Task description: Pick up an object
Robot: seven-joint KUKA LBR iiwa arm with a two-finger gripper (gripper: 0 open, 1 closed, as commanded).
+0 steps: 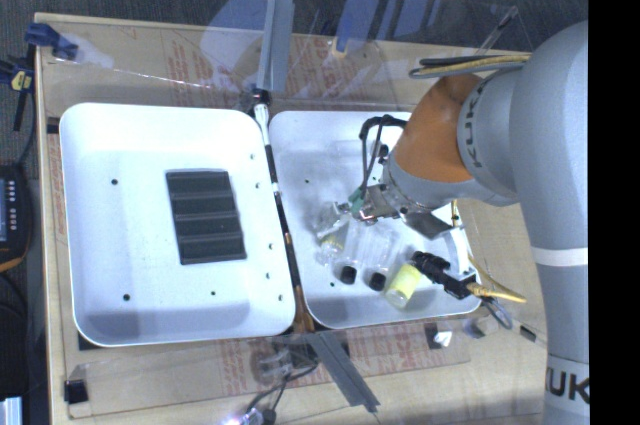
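My gripper (pixel 363 206) hangs low over the middle of the right bin (pixel 300 153), below the orange-banded wrist. It is right next to a crumpled clear plastic piece (pixel 330 223); whether they touch is unclear. Just in front lie two small clear bottles with black caps (pixel 347 271) (pixel 376 279) and a pale yellow cylinder (pixel 403 284). A dark grey ribbed block (pixel 205 216) lies flat in the middle of the left bin (pixel 100 143), far from the gripper.
The raised rims between the two bins (pixel 278 213) run just left of the gripper. The arm covers the right bin's right side. Clear plastic panels (pixel 360 18) stand behind the bins.
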